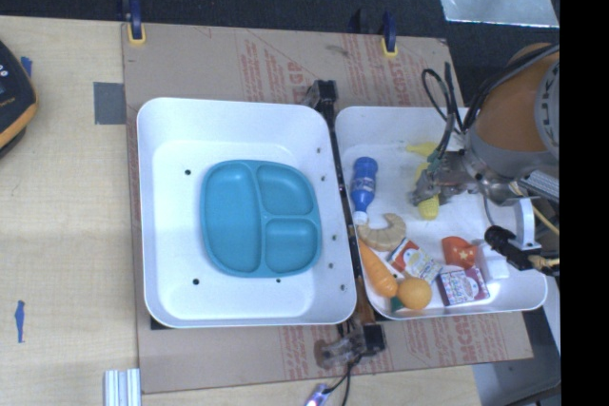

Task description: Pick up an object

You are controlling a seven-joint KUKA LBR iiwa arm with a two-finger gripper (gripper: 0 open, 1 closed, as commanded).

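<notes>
A: Where is the claw (pixel 430 187) right now?

B: Low inside the right bin (pixel 381 124), in its upper part, just right of the blue bottle (pixel 363 184). The grey arm (pixel 514 124) with its orange band reaches in from the right side of that bin.

A: Is it holding anything?

B: A small yellow piece (pixel 429 206) sits right at its tip, touching or nearly so, but I cannot tell whether the piece is between the fingers or just lying beneath them. How wide the claw is spread I cannot tell either.

A: What else lies in that bin, going by the bottle?

B: Just below the bottle is a tan curved piece (pixel 383 231). Below that, an orange carrot-like thing (pixel 379 271), and beside it a round orange fruit (pixel 415 294). To the right of those, a red object (pixel 459 252) and a small printed packet (pixel 462 285). Another yellow item (pixel 420 148) lies above the claw.

A: And the other bin?

B: The left bin (pixel 162 233), touching the right one along its edge, holds a blue divided plate (pixel 260 217) in its middle. Both bins rest on a brown cardboard sheet (pixel 238 48) on the worktop (pixel 57 233).
</notes>
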